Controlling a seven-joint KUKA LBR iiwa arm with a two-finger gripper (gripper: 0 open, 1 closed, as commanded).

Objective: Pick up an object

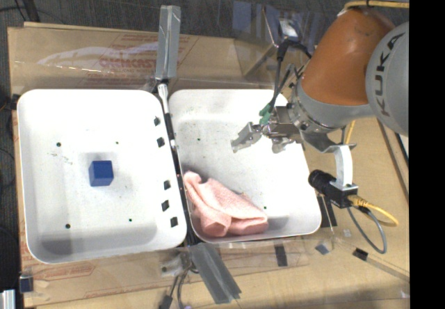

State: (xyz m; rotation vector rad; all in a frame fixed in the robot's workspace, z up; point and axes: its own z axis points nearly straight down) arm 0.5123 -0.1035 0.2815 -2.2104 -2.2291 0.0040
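Hand (pixel 245 137) hovers above right bin (pixel 208 109), apart from pink cloth (pixel 219 207).

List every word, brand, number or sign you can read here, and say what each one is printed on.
"KUKA": dark letters running down the grey arm, at the picture's right.
Red print on the cardboard under clear film, behind the left bin: too blurred to read.
No readable print on the blue block, the pink cloth or the right bin.
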